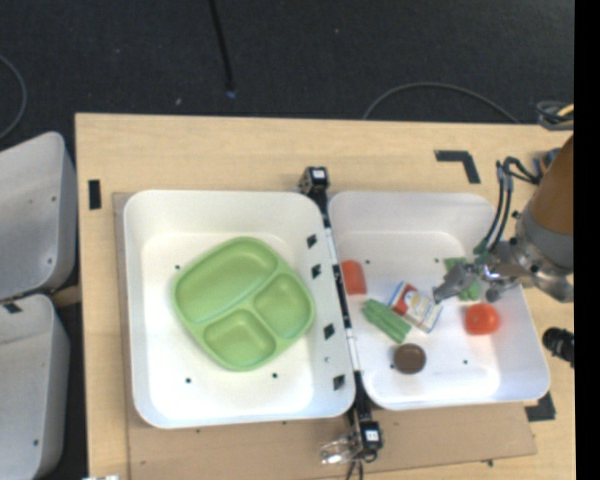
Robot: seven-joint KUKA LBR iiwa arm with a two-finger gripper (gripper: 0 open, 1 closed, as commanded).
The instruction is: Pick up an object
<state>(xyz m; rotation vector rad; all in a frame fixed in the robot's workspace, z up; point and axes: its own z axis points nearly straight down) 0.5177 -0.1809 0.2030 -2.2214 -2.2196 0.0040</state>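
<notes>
My gripper (466, 282) hangs low over the right bin (450, 393), near its right side, at the end of the arm with the orange band (552, 193). A small green object (469, 289) sits right at the gripper tip; whether it is gripped is unclear. Just below and to the right lies a red-orange object (482, 318). Left of the gripper lie a white, red and blue carton (415, 304), a green block (385, 320), an orange block (353, 277) and a brown ball (410, 358).
The left bin (150, 388) holds a green divided plate (243, 302). A raised divider (330, 288) runs between the two bins. Cables (505, 203) hang by the arm at the right bin's far right corner.
</notes>
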